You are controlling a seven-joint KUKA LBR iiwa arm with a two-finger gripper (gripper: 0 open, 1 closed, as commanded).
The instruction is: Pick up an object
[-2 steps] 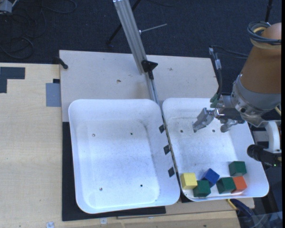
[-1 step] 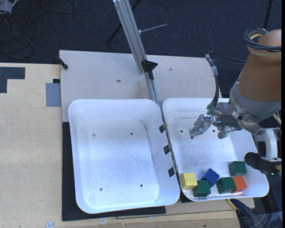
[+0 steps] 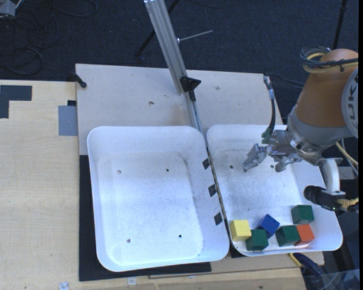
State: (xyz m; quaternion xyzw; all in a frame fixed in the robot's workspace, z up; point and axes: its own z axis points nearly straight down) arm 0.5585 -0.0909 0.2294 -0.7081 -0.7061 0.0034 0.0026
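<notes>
I see the gripper [image 3: 267, 160] over the middle of the right bin [image 3: 242, 138], jaws spread and holding nothing. The blocks, yellow block [image 3: 241, 229] to orange block [image 3: 305, 232], cluster along the bin's near edge, well apart from it, ready for a descent.

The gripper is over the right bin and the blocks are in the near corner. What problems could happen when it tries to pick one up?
1. The blocks sit packed together: the yellow block, blue block and a green block touch or nearly touch, so a finger may land on a neighbour.
2. They lie close to the right bin rim, which may block a finger.
3. The gripper hangs over bare floor, apart from the blocks, so closing here would probably catch nothing.
</notes>
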